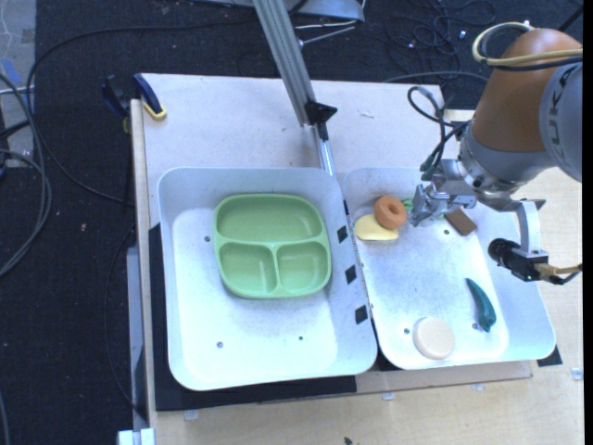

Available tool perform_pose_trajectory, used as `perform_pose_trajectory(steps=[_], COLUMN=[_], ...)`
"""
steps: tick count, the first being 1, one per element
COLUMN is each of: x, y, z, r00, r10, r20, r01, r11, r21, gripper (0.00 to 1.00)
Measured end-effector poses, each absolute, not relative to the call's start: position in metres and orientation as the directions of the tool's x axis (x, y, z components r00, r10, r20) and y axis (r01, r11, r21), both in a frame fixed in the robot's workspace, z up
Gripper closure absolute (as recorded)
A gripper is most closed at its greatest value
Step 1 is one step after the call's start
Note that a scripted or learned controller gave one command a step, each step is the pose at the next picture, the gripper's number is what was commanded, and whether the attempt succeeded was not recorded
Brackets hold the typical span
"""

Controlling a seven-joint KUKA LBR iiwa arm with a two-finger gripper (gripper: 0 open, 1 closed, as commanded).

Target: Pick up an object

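**A:** And there was the likely target, the orange donut, lying in the right bin up by its far edge, touching a yellow piece just beside it on the left.

**B:** The gripper hung low right next to the donut, on its right side. Were the fingers parted or pinched? From that angle I couldn't tell; it was a dark blur, and nothing clearly sat between them.

**A:** So nothing lifted yet, I'd judge. The arm came in from the right, which probably explains that side-on approach.

**B:** The count, then: one donut, one yellow piece, one brown block partly under the wrist, one teal pepper-like thing, one pale round disc near the front edge. Five in that bin.

**A:** And the left bin held a single green divided plate, three compartments, lying flat, well apart from the action.
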State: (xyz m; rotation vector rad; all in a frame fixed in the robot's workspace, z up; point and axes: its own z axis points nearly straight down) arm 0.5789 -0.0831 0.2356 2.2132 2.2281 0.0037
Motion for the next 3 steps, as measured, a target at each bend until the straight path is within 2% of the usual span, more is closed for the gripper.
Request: perform_pose_trajectory(steps=[2, 3], x=[0.603, 0.611], y=[0.025, 0.079], z=[0.217, 0.225], r00=[-0.007, -0.008], r10=[1.0, 1.0], r20=[0.001, 0.002], r01=[1.0, 1.0], r11=[0.007, 0.008], r21=[0.001, 0.002], gripper=[1.0, 1.0])
